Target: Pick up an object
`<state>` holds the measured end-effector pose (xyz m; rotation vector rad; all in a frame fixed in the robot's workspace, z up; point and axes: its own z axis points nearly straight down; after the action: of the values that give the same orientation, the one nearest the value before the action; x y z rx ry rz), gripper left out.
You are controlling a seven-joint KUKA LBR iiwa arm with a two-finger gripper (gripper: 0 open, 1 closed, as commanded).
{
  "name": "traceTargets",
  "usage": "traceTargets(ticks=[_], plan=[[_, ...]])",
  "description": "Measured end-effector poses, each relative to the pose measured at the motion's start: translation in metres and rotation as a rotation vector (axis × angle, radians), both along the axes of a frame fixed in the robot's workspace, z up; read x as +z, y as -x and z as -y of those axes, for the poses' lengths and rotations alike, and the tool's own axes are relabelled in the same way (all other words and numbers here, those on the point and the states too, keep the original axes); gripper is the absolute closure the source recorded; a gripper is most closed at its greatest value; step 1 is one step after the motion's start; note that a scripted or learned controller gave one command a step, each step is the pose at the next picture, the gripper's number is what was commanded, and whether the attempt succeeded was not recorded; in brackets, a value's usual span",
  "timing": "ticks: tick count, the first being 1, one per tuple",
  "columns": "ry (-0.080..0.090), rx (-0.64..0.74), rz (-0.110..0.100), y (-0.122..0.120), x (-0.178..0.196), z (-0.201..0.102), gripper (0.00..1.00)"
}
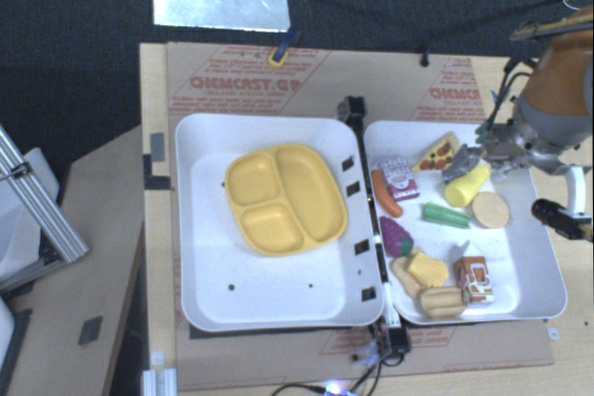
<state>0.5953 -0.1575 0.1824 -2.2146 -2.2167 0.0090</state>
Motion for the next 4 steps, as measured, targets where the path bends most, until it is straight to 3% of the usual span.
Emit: traceTargets(ticks=[1,3,4], plan=[[0.002,0.002,0.012,-0.003,0.006,0.0,0.0],[0.001,0.001,0.007,0.001,-0.1,-0.004,0.0],[0.003,0.001,0.015,-0.001,-0.087,-0.004,1.0]])
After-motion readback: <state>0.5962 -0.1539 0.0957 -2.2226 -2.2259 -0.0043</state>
